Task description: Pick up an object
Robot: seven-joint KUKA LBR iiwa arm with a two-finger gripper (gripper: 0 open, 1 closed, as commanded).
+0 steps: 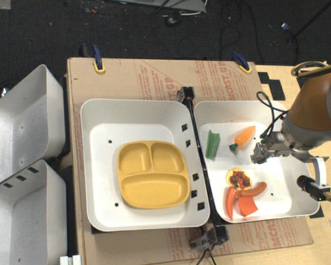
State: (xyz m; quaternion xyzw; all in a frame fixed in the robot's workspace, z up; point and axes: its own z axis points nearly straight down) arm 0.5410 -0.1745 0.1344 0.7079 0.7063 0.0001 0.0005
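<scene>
The right bin holds a green piece, an orange carrot, a small pizza-like round, a sausage, a red pepper and an orange wedge. My gripper hangs over the right part of this bin, just right of the carrot and above the pizza round. Nothing shows between its tips.
The left bin holds a yellow divided plate. A black divider runs between the bins. Two white trays stand off the bench at the left. Cables trail from the arm at the right.
</scene>
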